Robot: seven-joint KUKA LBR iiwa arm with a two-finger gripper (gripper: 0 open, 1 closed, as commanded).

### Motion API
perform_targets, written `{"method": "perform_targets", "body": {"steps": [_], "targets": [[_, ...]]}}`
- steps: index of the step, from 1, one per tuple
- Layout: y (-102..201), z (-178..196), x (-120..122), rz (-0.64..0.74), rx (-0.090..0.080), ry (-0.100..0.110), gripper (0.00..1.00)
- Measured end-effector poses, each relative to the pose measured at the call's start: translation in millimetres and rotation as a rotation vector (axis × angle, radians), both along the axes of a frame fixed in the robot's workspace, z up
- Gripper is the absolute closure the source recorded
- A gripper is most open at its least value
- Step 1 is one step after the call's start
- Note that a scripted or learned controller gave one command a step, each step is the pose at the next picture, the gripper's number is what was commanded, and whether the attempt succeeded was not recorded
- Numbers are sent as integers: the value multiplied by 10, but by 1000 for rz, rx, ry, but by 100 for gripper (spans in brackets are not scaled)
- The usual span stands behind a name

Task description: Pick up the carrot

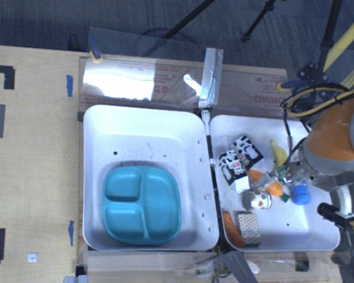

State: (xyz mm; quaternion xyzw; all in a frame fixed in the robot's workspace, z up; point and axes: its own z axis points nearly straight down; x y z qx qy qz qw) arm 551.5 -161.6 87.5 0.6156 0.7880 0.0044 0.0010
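The carrot (pixel 231 228) is a long orange piece lying in the front left corner of the right bin (pixel 315 233), next to a patterned tan block (pixel 249 226). My gripper (pixel 282 176) hangs over the middle of the right bin, below the arm's orange band (pixel 336 137). It sits among small toys, well up and to the right of the carrot. A small orange piece (pixel 274 189) lies just under the gripper.
Around the gripper lie a blue toy (pixel 300 194), a yellow piece (pixel 278 153), a black-and-white item (pixel 240 157) and a white and red toy (pixel 260 201). A blue divided plate (pixel 142 203) lies in the left bin (pixel 100 133). Cables hang at the upper right.
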Motion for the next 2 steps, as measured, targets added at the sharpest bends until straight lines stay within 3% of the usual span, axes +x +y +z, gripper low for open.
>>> {"method": "perform_targets", "body": {"steps": [1,2], "targets": [[-36,110,4,-4,-6,-3,100],[167,1295,-151,-182,-6,6,100]]}}
